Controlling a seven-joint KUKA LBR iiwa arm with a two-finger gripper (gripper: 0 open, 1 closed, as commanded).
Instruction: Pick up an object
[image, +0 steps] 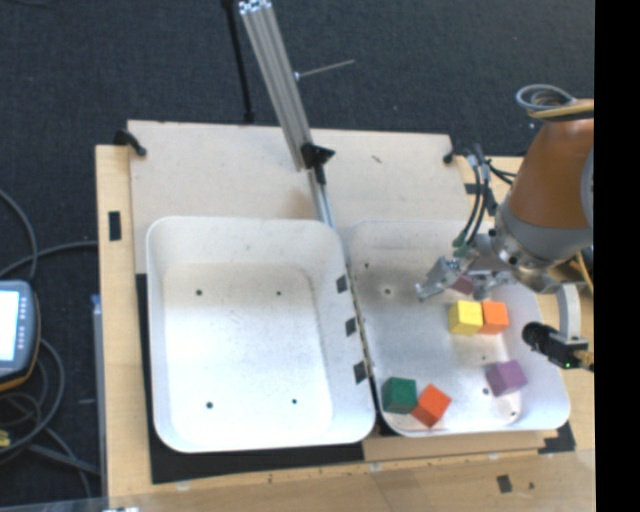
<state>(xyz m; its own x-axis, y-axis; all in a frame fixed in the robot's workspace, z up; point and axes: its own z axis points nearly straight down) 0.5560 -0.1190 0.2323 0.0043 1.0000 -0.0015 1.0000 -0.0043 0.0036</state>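
Your arm's two-finger pincer (447, 280) hangs low over the far part of the right-hand shallow white plastic bin (400, 262), its grey metal fingers pointing left; from this slant you cannot tell how far apart they stand, and nothing can be seen held between them. A small dull pinkish block (463, 286) sits just right of the fingertips, partly hidden under the wrist. Just nearer lie a yellow cube (465, 317) and an orange cube (495, 317), touching side by side, the yellow one on the left. Farther toward you, a purple cube (506, 377) rests near the bin's right edge. At the near rim, a dark green cube (400, 394) and a red-orange cube (433, 404) lie close together, the green one on the left. The grey arm with its orange band (557, 180) reaches in from the right, cables trailing down beside the wrist. To the left, the second white plastic bin (250, 330) lies alongside, both resting on the pale wooden bench (230, 165), where a slanted aluminium rail (280, 80) rises from the far side.
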